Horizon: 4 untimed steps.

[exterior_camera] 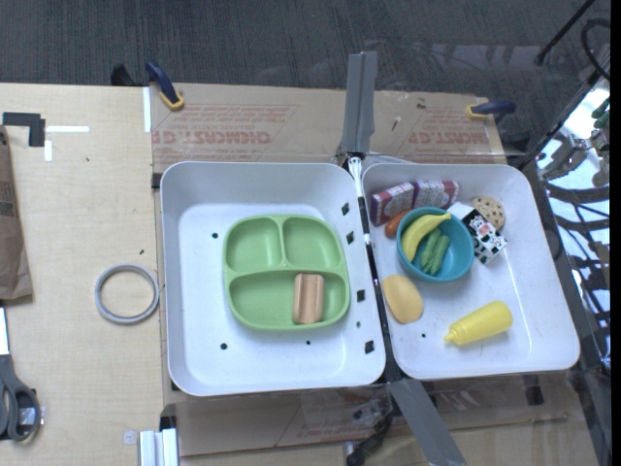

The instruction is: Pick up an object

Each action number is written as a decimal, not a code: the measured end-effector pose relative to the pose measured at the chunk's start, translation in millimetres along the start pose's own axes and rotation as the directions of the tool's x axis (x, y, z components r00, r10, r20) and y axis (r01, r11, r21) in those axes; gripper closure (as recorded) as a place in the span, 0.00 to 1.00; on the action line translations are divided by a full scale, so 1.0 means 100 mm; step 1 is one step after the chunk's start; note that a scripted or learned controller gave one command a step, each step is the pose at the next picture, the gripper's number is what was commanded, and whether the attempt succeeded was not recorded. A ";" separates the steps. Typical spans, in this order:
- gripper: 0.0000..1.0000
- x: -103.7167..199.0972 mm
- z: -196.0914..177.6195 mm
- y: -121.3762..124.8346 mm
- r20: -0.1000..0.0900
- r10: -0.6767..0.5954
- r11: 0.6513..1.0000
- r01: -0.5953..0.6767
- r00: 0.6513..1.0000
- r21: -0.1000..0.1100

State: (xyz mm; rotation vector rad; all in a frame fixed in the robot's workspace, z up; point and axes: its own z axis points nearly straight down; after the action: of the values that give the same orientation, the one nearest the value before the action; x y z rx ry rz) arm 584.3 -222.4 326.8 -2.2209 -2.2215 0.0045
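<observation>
In the left white bin [194, 318] lies a green divided plate [245, 260], and a tan hot dog [308, 298] rests in its lower compartment. The right white bin [543, 289] holds a blue bowl [467, 262] with a banana [423, 229] and a green vegetable [436, 251] inside. Behind the bowl lies a purple packet [415, 198], with a cookie [488, 210] and a black-and-white cube [482, 235] to the bowl's right. A yellow lemon-like piece [404, 298] and a yellow mustard bottle [479, 322] lie toward the front.
A grey tape ring [127, 292] lies on the wooden bench left of the bins. Scissors [17, 411] sit at the bottom left corner, and a brown bag [12, 221] at the left edge. Clamps [165, 83] hold the cardboard under the bins. Cables hang at the right.
</observation>
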 end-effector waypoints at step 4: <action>0.00 0.88 2.20 0.00 -0.001 -0.181 0.983 0.181 0.983 -0.003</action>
State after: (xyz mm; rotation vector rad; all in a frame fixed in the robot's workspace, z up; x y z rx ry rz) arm 583.9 -134.5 106.7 -2.0102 -2.4156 -0.0004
